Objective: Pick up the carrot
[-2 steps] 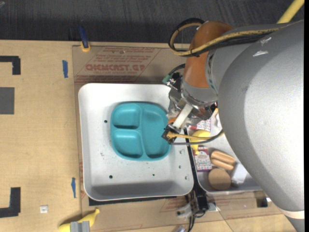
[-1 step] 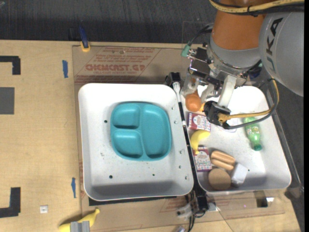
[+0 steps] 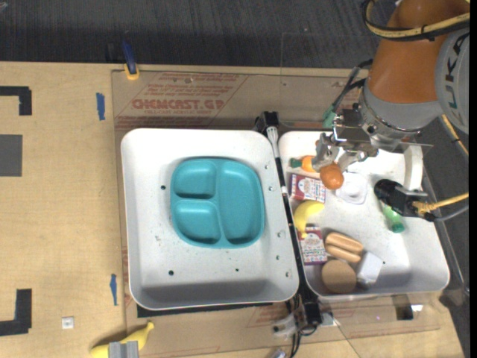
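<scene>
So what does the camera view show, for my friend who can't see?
A robot claw hovers right above an orange carrot in the right white bin, among other toy foods. The left white bin holds a teal divided plate.

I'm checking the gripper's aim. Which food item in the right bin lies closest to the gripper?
The carrot: the orange piece at the bin's upper left, right under the gripper. The lemon and hot dog lie farther toward the bin's near end.

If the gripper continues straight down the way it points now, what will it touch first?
Probably the carrot, which lies just under the gripper in the right bin. Depth is hard to judge from this view.
</scene>
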Robot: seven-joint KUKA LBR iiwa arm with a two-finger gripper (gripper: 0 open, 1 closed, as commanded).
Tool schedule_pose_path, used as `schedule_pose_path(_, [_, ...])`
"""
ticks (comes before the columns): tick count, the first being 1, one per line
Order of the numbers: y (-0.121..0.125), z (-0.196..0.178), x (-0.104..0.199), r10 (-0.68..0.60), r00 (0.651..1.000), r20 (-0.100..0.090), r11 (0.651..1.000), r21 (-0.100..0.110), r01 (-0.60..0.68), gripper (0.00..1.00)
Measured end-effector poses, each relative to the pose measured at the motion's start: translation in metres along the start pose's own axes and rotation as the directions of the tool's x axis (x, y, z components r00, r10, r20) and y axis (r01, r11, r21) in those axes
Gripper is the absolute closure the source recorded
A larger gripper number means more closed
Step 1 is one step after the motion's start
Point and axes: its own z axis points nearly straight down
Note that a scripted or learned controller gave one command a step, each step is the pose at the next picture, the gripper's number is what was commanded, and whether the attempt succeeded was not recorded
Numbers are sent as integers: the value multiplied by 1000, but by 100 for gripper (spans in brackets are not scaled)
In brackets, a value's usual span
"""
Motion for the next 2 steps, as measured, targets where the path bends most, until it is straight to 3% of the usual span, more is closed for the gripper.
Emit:
schedule_pose_path(1, [7, 83, 92, 343, 939, -1, 939, 7, -343, 100])
schedule_pose_path(2, [47, 105, 91, 301, 954, -1, 954, -5, -301, 100])
